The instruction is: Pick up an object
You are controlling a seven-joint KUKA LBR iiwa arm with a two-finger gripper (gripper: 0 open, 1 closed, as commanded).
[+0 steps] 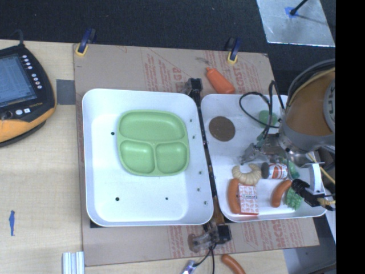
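The right bin (228, 104) holds several small items. A brown disc (222, 128) lies near its far left. Along the front sit a beige ring-shaped piece (246, 174), a red-brown sausage (232, 194), a white and red packet (247, 200), a small bottle with a red label (275, 170), a second sausage (279, 193) and a green broccoli piece (294, 198). My gripper (259, 151) hangs low over the bin's middle, just above and behind the beige ring and the bottle. A green item (267, 117) peeks out beside the arm.
The left bin (102, 204) carries a green divided plate (153, 142). A black cable (255, 103) loops over the right bin's far side. An orange carrot (219, 81) lies on the cardboard behind the bins, and another orange piece (233, 262) lies in front. A teach pendant (23, 96) sits far left.
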